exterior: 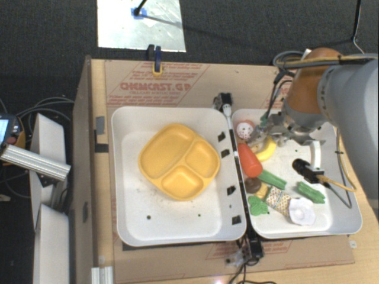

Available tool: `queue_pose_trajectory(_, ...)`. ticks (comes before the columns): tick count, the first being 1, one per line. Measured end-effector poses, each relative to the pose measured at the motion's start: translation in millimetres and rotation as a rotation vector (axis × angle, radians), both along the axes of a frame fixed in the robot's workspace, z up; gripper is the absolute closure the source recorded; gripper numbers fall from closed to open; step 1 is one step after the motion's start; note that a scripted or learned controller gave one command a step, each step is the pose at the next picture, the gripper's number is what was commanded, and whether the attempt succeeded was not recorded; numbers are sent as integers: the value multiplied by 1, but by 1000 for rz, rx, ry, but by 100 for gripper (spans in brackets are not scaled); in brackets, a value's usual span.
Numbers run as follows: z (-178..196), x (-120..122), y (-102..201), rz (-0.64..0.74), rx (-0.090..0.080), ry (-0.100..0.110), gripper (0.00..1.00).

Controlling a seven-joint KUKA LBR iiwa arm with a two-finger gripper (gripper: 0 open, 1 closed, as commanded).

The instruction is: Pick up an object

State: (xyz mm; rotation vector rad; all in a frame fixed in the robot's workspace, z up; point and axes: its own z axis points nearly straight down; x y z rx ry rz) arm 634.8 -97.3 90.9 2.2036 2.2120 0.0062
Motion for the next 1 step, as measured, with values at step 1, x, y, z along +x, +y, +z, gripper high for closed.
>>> queue_pose_trajectory(1,13,2,3,2,10,-2,100)
